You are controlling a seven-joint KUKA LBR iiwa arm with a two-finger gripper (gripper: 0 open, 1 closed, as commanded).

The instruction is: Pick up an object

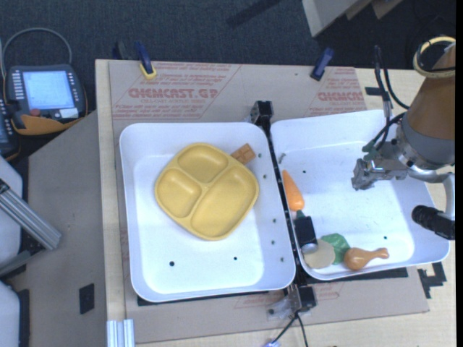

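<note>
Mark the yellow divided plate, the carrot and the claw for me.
yellow divided plate (207, 191), camera view, on its large lower compartment.
carrot (292, 191), camera view, mid-length of its orange body.
claw (364, 179), camera view, at its tip over the right bin.

A dark blue-grey carpeted floor (181, 16) is seen beyond the tabletop (87, 194), which is covered by a brown cardboard sheet (217, 89) printed with red lettering. The sheet is pinned along its far edge by 2 blue clamps (145, 58). Left of the tabletop, a teach pendant (45, 96) with a lit screen is set on the floor, a black cable looped above it. An aluminium rail (25, 212) is seen nearer, below the pendant.
</note>
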